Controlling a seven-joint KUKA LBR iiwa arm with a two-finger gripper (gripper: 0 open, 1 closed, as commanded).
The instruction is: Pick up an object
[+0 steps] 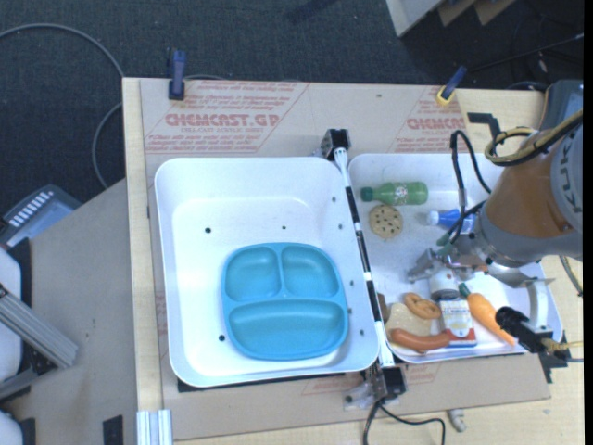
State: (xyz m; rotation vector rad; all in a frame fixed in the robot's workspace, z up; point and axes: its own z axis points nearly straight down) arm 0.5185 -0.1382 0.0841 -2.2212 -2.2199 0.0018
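Roughly, near to far:
Front edge of right bin (pixel 547 290): hot dog (pixel 422 340), carrot (pixel 486 311), pretzel (pixel 420 305), heaped as pick candidates.
Gripper (pixel 435 263): low at bin middle, probably searching; finger state unreadable.
Far edge: cookie (pixel 384 220), bottle (pixel 396 193).
Left bin (pixel 185 193): blue tray (pixel 283 299).

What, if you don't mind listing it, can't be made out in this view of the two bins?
- Pincer: small and blurred in the camera view, so whether it holds anything can't be told.
- Clear bottle: its right part is hidden behind the arm.
- Right bin: its right wall is covered by the arm.
- Small labelled pack: print too small to read.
- Green bottle: label too small to read.
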